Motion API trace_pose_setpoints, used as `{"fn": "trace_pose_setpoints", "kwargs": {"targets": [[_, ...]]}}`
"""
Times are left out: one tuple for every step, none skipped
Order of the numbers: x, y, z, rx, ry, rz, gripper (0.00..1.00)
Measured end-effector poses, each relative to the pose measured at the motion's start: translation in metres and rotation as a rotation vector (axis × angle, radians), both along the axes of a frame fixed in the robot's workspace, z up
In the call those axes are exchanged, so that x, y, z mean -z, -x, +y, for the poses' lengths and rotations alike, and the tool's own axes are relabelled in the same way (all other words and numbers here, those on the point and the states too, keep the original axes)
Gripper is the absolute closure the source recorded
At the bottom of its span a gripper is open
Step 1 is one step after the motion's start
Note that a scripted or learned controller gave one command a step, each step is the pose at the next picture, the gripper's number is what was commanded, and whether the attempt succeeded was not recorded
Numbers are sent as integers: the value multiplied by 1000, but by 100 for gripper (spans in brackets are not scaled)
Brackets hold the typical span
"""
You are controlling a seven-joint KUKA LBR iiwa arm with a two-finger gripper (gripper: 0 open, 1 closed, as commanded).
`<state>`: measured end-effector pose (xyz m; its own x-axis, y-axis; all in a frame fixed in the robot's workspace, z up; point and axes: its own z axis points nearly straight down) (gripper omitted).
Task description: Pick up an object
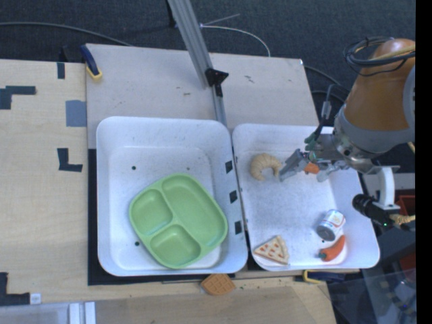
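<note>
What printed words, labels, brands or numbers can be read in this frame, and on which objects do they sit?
No text can be read.
Small can in the right bin: its label is too small and blurred to read.
Green divided tray, croissant, sandwich wedge: no lettering visible.

Bench (169,86) — two white bins (115,181)

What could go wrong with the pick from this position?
1. The gripper sits beside the croissant, not over it, so closing here may push it aside rather than grasp it.
2. The croissant lies near the right bin's left wall, so a nudge could wedge it against that wall.
3. The can, carrot and pizza slice lie along the bin's near edge, far from the gripper.
</note>
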<state>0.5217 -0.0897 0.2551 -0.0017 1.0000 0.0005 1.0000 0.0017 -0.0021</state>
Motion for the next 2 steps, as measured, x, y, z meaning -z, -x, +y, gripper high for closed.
{"fn": "trace_pose_setpoints", "kwargs": {"targets": [[0,0,0,0,0,0,0],[51,10,-4,2,0,5,0]]}}
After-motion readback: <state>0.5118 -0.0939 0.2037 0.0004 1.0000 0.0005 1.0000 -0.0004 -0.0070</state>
